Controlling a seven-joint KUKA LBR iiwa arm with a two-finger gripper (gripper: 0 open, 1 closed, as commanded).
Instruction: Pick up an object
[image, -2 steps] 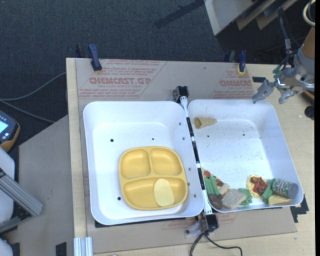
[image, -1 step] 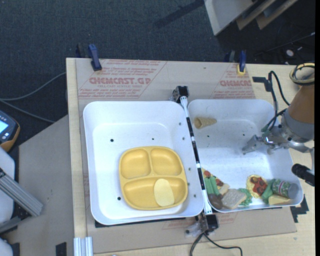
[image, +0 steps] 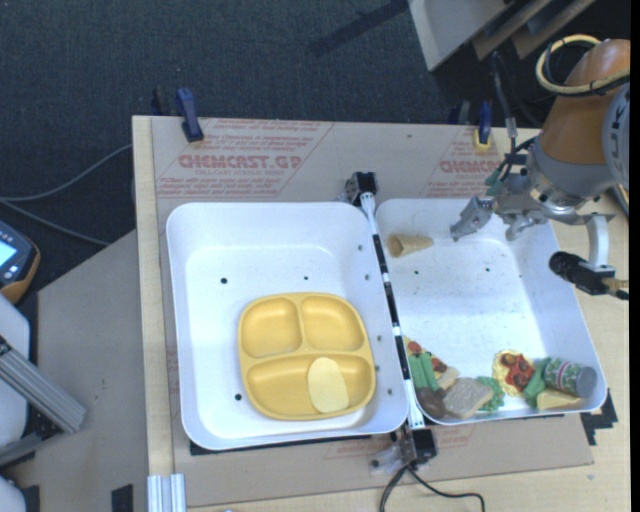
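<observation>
The arm reaches in from the right, its orange band high at the upper right corner and the wrist angled down over the far right part of the right bin. The gripper hangs above that bin's back edge with its two fingers spread apart and nothing between them. A tan wedge lies just left of the gripper, near the divider. Toy food is heaped along the bin's near edge. In the left bin sits a yellow tray with a pale disc in its front compartment.
</observation>
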